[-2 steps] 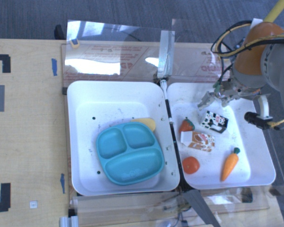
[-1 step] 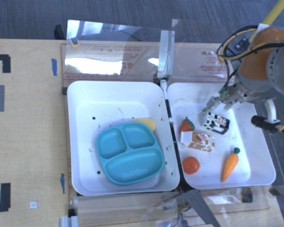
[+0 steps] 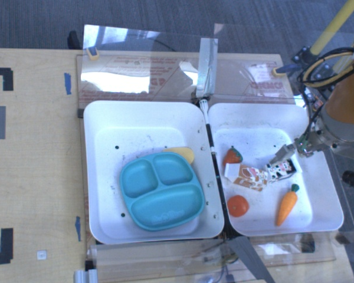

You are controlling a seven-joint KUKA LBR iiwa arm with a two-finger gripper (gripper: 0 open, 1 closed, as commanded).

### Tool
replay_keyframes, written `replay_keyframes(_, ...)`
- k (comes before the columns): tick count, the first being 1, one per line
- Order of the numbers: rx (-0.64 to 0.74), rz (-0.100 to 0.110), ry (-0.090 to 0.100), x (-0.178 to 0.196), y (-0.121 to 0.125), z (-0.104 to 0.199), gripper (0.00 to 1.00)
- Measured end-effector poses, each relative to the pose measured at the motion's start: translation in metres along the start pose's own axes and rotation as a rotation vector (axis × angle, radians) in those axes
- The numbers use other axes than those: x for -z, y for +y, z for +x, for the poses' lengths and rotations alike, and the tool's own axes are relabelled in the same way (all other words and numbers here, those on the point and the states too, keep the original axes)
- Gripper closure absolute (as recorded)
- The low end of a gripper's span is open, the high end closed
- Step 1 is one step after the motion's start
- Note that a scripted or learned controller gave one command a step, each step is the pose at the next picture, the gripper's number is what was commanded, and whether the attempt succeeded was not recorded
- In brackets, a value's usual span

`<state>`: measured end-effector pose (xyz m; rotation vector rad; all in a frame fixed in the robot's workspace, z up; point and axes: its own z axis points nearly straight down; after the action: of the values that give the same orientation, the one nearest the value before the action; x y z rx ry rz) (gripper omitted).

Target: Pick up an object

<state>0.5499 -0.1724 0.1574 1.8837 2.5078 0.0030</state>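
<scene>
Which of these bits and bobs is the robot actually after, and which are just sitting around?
In play, in the right bin where the gripper is:
- black-and-white carton
- brown-and-white packet
- strawberry
- tomato
- carrot

Lying about, in the left bin:
- blue divided plate
- yellow thing half hidden behind it

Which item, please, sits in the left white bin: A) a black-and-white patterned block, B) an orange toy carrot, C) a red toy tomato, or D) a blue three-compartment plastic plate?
D: the blue three-compartment plastic plate lies in the left white bin, while the carrot, tomato and block lie in the right bin.
</scene>
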Motion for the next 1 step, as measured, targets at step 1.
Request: replay_keyframes(1, 0.019, 0.008, 0.004, -0.0676, -0.0718, 0.0128, 0.0)
